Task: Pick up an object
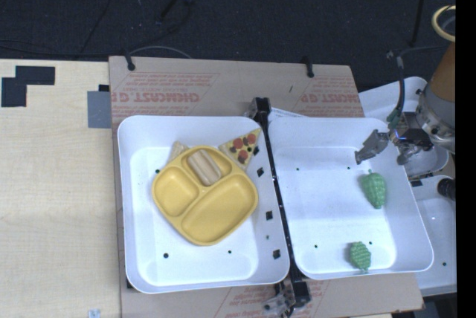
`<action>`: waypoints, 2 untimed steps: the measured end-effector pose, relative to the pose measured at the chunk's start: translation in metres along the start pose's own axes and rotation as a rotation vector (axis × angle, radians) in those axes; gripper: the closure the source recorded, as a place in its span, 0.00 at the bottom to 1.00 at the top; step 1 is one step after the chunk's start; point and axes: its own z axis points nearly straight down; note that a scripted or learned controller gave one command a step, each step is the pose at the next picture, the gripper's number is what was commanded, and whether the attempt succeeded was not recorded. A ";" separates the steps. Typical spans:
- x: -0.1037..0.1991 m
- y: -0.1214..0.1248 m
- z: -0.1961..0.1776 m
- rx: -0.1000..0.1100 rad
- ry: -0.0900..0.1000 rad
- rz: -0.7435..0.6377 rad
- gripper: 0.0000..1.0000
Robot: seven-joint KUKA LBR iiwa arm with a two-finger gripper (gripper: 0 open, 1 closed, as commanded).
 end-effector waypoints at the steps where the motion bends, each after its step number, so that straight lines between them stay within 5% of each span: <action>1: 0.000 0.002 -0.007 -0.012 -0.002 -0.003 0.00; 2: 0.003 -0.003 0.056 -0.006 0.000 -0.002 0.00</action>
